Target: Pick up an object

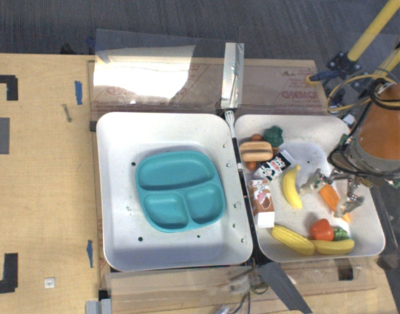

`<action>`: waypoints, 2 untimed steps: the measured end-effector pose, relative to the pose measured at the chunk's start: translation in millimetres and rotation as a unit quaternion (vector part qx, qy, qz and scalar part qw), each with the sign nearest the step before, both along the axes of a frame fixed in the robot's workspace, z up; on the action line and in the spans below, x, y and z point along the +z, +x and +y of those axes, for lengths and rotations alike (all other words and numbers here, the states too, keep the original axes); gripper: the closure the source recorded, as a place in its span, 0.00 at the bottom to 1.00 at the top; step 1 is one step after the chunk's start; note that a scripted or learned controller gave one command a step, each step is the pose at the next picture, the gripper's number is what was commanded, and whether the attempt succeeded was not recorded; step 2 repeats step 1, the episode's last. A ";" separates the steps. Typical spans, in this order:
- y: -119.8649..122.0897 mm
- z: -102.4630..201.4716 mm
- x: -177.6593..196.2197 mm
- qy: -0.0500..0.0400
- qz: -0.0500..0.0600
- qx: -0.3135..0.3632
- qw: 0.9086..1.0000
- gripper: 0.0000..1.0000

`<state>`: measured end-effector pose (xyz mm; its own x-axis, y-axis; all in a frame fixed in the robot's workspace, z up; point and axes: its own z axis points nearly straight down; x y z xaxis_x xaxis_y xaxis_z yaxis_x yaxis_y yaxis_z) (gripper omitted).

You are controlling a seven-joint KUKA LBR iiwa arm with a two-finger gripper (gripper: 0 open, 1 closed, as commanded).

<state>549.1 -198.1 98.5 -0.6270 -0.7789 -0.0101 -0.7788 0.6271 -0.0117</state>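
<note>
My gripper (pixel 332 190) hangs low over the right part of the right bin (pixel 370 231). Its two metal fingers (pixel 315 179) stand apart, so it is open. A small orange carrot piece (pixel 328 197) lies on the bin floor in the gap between them; I cannot tell whether either finger touches it. A yellow banana (pixel 291 187) lies just left of the gripper. Below the gripper sit a red pepper (pixel 321 228), a corn cob (pixel 292 239) and a second yellow piece (pixel 336 246).
On the right bin's left side are a hot dog (pixel 256 150), a green broccoli (pixel 273 135), a black-and-white carton (pixel 272 169), a brown packet (pixel 261 195) and a white block (pixel 265 219). The left bin (pixel 114 175) holds a teal divided plate (pixel 180 190).
</note>
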 end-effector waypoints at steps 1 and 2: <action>-23.8 -1.8 -11.0 0.001 0.003 -0.019 1.000 0.00; -23.8 -1.8 -11.0 0.001 0.003 -0.019 1.000 0.00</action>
